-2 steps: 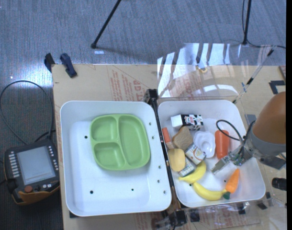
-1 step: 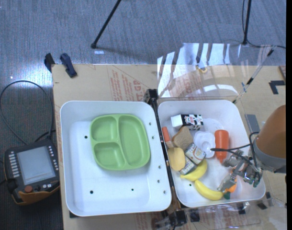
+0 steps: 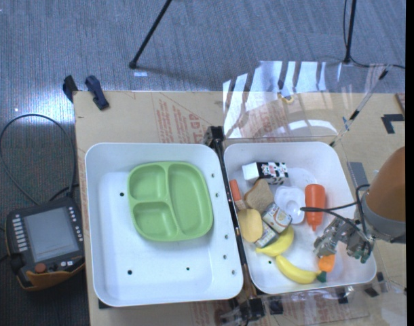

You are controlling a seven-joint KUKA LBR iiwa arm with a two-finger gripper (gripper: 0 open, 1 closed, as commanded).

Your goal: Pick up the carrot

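carrot (image 3: 326, 262): right bin, near its front right corner, small, orange with green end; lies just right of lower banana, directly below gripper fingers, seems touching them
gripper (image 3: 341, 240): low over right bin's right side, above carrot; fingers spread apart, nothing clamped between them
arm (image 3: 390, 195): enters from right, orange band at frame edge
right bin (image 3: 329, 152): white, crowded
bananas (image 3: 294, 270): two, yellow, front of right bin, one above the other
orange bottle (image 3: 315, 204): right of centre, upright-ish, beside white cup
white cup (image 3: 290, 201): mid bin
bread (image 3: 259, 195): brown slice, left of cup
carton (image 3: 265, 172): white and black, back of bin
lemon (image 3: 250, 225): yellow, left edge
left bin (image 3: 105, 250): white
plate (image 3: 170, 200): green, three compartments, in left bin
pendant (image 3: 46, 238): floor, left of bench
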